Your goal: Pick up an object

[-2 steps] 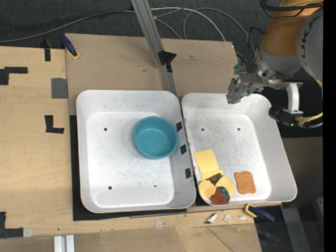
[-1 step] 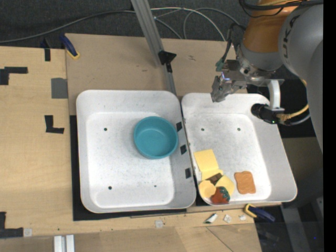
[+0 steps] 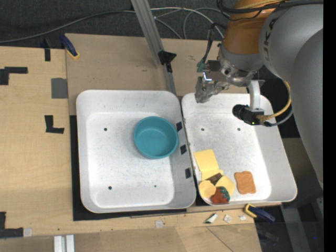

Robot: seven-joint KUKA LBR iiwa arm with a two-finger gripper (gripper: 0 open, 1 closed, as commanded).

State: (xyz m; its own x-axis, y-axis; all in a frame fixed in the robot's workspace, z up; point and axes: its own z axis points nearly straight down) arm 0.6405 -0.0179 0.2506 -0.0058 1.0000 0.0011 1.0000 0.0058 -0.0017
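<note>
White bins side by side, arm in from the right.

Left bin (image 3: 94, 140): teal bowl (image 3: 155, 136) upright, right of centre. Right bin (image 3: 273, 161): yellow block (image 3: 206, 162) near the left wall, long axis running near-to-far; below it a yellow-red piece (image 3: 220, 190); orange slab (image 3: 244, 182) just right. Gripper (image 3: 203, 94) hangs over the right bin's far-left corner, well apart from them; I see nothing held, and I cannot tell its opening.

Robotics lab: plywood bench (image 3: 31, 140) with black tape marks, loose cables (image 3: 105, 17), metal camera pole (image 3: 149, 30), industrial arm (image 3: 294, 41).
</note>
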